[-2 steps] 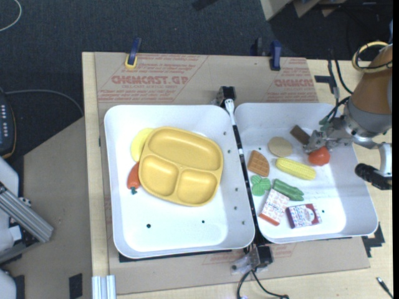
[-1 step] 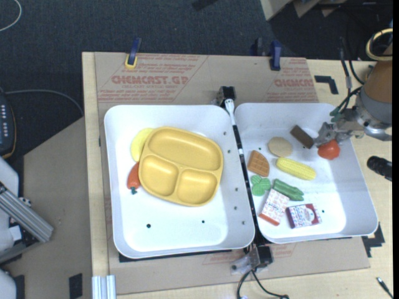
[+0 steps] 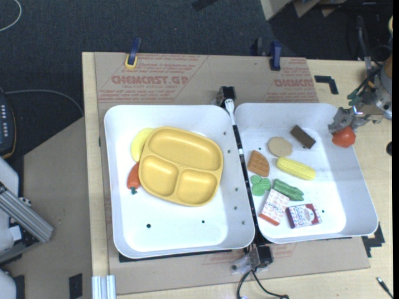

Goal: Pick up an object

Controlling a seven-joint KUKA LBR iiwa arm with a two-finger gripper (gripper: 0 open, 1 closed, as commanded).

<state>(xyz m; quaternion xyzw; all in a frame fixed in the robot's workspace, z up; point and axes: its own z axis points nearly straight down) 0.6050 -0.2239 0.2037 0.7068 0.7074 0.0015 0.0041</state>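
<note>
Camera view: the gripper (image 3: pixel 349 118) hangs at the right bin's (image 3: pixel 355 167) far right rim, fingers seemingly pinching a red tomato-like piece (image 3: pixel 343 137), though I cannot tell for sure, so a slow, straight lift seems wisest.

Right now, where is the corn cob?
The corn cob lies in the right bin, near its middle, just right of the toast slice and below the round cookie.

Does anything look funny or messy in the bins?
The yellow tray in the left bin sits crooked, on top of a yellow toy and an orange one. A red tomato rests on the right bin's rim.
</note>
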